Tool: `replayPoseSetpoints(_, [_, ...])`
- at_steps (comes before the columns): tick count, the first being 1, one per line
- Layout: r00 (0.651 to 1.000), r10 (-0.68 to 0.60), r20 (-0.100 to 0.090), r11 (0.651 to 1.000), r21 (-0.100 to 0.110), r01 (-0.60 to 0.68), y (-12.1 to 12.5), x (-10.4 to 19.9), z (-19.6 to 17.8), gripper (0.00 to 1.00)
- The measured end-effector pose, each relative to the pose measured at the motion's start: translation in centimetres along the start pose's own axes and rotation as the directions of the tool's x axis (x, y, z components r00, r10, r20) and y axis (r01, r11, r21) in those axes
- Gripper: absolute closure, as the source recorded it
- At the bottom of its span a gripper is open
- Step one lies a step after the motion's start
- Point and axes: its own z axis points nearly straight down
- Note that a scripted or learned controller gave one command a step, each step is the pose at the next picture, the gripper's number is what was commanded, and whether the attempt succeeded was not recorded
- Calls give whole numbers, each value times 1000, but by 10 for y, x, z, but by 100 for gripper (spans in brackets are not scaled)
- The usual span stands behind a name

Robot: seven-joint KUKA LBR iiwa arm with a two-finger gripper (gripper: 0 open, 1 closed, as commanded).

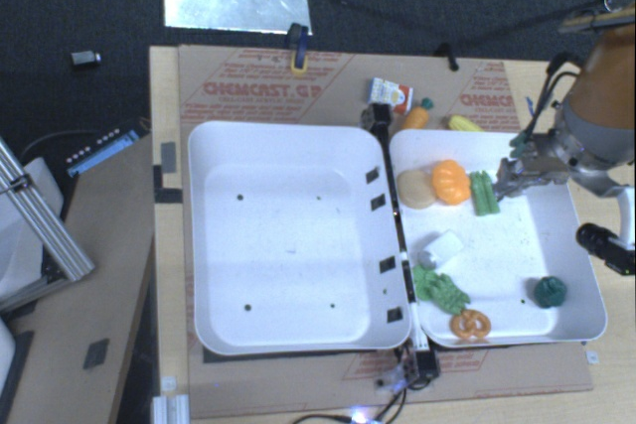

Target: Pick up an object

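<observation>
We see the gripper (509, 176) low over the upper part of the right bin (586, 298), just beside the green oblong piece (484, 193), but we cannot tell from this slanted view whether it grasps anything. The green piece lies next to an orange pumpkin (450, 182) and a tan round item (415, 189). Nearer the front lie a white block (443, 246), a leafy green toy (439, 289), a pretzel (470, 324) and a dark green lump (550, 291); the left bin (214, 313) sits alongside.
</observation>
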Motion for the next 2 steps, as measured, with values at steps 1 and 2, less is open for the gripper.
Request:
replayPoseSetpoints(1, [1000, 2, -2, 1000, 5, -2, 27, 65, -66, 100])
replayPoseSetpoints(2, [1000, 3, -3, 1000, -6, -3, 9, 98, -284, 100])
